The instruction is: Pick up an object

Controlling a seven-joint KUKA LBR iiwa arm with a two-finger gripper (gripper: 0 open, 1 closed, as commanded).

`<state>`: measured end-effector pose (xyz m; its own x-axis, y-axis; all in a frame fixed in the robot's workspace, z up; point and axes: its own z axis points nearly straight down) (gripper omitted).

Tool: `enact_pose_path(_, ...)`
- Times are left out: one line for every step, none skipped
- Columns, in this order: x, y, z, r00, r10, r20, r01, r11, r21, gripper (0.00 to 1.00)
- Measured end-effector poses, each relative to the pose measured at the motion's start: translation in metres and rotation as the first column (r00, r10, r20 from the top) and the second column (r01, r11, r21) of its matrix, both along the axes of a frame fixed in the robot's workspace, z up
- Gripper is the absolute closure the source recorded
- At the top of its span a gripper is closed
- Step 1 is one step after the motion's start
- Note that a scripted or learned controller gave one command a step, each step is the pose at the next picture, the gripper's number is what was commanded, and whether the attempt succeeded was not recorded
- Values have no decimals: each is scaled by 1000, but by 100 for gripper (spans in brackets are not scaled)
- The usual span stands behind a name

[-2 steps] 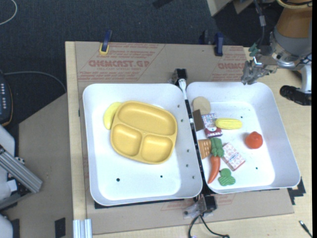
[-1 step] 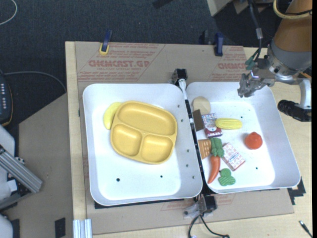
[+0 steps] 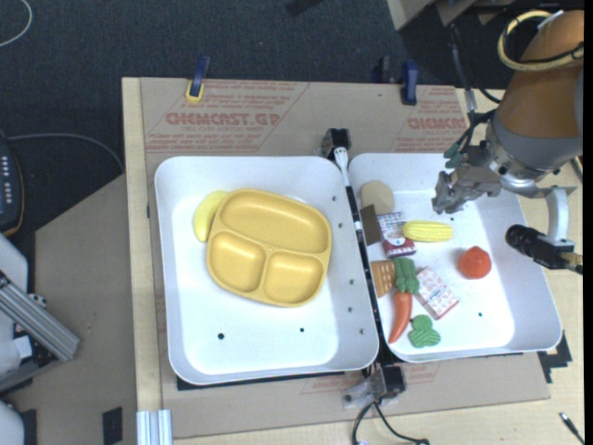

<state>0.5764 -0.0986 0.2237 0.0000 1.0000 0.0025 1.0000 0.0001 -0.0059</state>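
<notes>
My gripper (image 3: 447,200) hangs over the back of the right bin (image 3: 519,318), just above and right of a yellow corn cob (image 3: 428,232). Nothing shows between it and the bin floor. Around the corn lie a red and white packet (image 3: 395,234), a brown block (image 3: 369,222) and a beige round piece (image 3: 376,194). A red tomato (image 3: 475,262) rests to the gripper's front right. Nearer the front are an orange carrot (image 3: 401,306), a pink and white packet (image 3: 435,292), an orange ridged piece (image 3: 381,277) and a green piece (image 3: 424,333).
The left bin (image 3: 185,323) holds a yellow divided plate (image 3: 268,247) with a yellow banana-like piece (image 3: 206,214) tucked at its left edge. A black clip (image 3: 337,142) sits where the bins meet at the back. The arm (image 3: 542,91) comes in from the right.
</notes>
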Motion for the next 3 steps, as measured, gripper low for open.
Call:
enact_pose_path(-45,12,10,1000,-1,2,1,1000,-1,100)
enact_pose_path(-70,27,-4,1000,-1,1,1,1000,0,100)
enact_pose_path(-62,25,9,1000,0,9,0,1000,-3,100)
